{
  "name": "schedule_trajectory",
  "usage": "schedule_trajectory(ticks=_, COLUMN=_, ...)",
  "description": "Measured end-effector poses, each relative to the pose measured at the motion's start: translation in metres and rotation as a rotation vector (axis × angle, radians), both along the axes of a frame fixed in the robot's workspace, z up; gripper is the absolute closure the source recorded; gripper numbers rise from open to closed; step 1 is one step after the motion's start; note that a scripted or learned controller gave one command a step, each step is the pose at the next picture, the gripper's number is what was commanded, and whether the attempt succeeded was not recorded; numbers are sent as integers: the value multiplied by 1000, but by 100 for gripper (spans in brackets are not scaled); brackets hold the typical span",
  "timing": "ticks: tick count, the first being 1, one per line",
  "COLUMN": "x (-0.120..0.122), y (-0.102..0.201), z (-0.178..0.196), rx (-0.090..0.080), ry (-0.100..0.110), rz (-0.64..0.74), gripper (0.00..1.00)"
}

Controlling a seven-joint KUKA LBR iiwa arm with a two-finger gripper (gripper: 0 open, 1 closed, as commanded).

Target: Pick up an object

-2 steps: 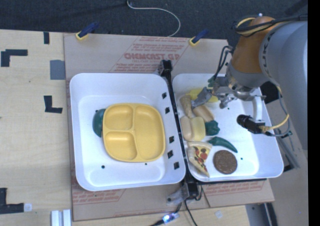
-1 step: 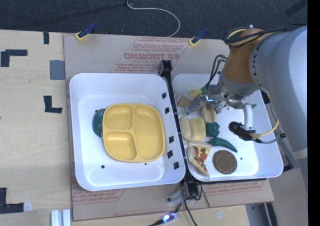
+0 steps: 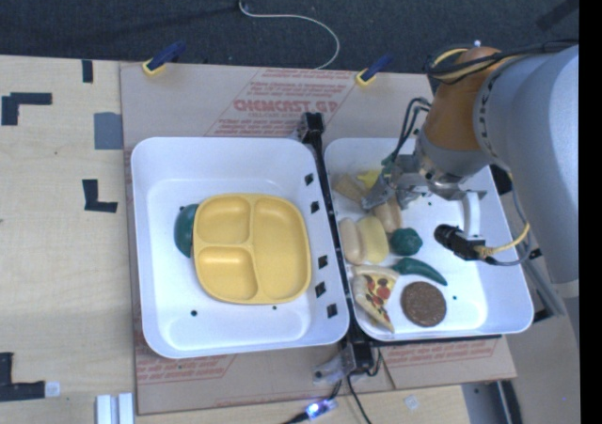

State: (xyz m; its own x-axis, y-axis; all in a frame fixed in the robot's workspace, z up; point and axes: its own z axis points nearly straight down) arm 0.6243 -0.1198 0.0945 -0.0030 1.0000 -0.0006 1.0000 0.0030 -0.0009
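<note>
Objects for picking lie in the right bin (image 3: pixel 489 305), lower right of the frame: pale bread-like pieces (image 3: pixel 364 240), a teal round item (image 3: pixel 406 242), a green pepper shape (image 3: pixel 421 270), a pizza slice (image 3: pixel 374 296) and a brown disc (image 3: pixel 423 303). Pincer (image 3: pixel 384 189) sits low over that bin's upper left part, among tan and yellow pieces (image 3: pixel 353 185); whether it is released or clenched, cannot tell. Left bin (image 3: pixel 160 168), centre-left on the bench (image 3: pixel 56 253), carries a yellow divided plate (image 3: pixel 252 248) with a teal item (image 3: pixel 185 229) tucked at its left edge.
</note>
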Motion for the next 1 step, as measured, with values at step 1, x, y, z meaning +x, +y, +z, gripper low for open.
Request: schedule_trajectory(ticks=1, x=-6, y=-4, z=44, rx=1, ry=0, rz=-3, gripper=100)
